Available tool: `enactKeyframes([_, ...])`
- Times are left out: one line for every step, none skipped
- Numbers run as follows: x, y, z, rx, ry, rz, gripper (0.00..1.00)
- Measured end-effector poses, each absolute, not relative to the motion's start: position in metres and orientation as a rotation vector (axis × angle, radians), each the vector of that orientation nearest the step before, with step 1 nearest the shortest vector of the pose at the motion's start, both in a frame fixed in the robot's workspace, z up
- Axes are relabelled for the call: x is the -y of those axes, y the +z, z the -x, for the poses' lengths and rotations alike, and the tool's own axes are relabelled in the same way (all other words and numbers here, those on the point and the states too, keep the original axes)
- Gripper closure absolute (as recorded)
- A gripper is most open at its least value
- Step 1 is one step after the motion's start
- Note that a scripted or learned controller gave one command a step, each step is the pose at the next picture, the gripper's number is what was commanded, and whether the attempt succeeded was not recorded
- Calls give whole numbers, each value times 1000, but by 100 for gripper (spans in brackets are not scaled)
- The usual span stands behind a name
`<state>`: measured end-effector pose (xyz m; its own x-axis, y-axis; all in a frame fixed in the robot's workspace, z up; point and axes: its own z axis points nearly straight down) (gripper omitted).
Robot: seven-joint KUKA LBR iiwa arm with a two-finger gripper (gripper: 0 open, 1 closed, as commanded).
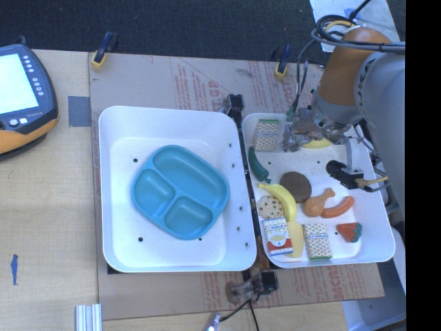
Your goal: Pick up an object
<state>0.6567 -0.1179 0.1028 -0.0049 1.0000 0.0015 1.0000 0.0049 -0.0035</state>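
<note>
Blue tray – left bin | gripper low at right bin back – finger state can't tell

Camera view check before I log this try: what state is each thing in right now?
Gripper: low over the right bin's far end; finger state unclear.
Blue tray: flat in the left bin, compartments bare.
Banana: lying flat in the right bin.
Brown disc: lying flat.
Chicken leg: on its side.
Small boxes: lying flat, side by side.
</note>
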Motion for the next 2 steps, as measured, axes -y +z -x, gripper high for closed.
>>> enactKeyframes([118,103,-657,2225,3,2213,0])
enactKeyframes([144,150,-584,2223,4,2218,0])
